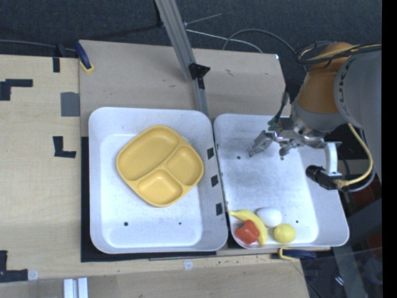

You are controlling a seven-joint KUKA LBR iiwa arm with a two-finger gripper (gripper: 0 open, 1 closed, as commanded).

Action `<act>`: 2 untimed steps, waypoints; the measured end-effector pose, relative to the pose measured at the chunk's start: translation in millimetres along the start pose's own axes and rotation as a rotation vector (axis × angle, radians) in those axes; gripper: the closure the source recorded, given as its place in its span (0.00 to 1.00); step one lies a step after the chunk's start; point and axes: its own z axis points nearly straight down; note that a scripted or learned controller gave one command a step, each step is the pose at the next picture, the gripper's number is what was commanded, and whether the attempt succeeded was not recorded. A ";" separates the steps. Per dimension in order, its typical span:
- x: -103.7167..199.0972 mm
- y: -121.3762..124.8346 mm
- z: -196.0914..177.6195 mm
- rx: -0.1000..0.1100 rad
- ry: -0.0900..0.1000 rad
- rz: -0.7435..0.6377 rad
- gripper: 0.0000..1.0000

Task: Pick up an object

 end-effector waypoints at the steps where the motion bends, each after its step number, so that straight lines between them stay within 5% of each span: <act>1: 0.5 0.1 51.9 -0.007 -0.002 0.000 0.00; 2: 1.4 0.4 39.8 -0.007 0.000 -0.002 1.00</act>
